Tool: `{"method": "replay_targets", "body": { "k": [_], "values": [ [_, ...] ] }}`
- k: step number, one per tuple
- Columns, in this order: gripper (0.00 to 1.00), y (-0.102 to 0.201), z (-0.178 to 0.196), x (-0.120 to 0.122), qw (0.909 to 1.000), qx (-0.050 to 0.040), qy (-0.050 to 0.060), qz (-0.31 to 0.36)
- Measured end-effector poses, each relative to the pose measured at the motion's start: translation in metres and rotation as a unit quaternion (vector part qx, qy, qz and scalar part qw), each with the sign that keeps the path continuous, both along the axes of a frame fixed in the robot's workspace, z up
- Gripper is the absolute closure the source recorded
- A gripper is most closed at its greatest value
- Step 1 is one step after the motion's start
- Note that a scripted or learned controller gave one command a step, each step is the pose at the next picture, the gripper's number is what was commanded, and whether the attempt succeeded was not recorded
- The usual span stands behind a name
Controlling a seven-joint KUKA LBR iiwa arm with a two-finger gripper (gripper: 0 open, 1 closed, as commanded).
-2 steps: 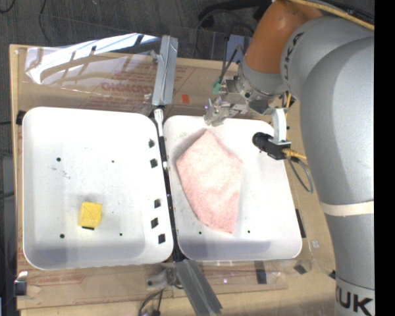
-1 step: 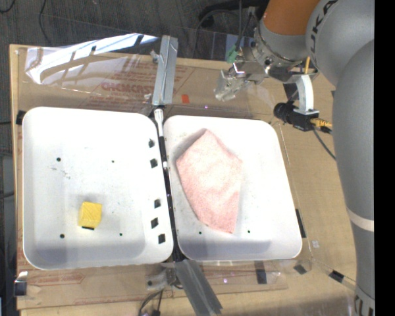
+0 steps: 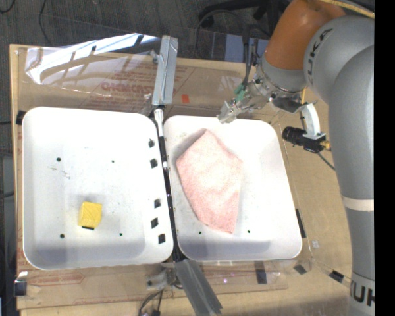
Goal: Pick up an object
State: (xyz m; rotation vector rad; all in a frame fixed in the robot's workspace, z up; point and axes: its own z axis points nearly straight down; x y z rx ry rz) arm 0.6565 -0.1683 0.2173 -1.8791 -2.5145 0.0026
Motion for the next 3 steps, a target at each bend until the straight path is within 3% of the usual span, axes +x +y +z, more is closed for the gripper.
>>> {"method": "replay_targets", "body": {
  "k": [1,2,3],
  "values": [
    [1.0,-0.015,-0.122,0.001,0.9782,-0.0001,-0.002,0.208],
    [1.0,0.023,-0.009,-0.012,0.9723,-0.0005,-0.003,0.234],
    [1.0,0.01,-0.093,-0.026,0.9917,0.0003,0.0,0.129]
  ]
}}
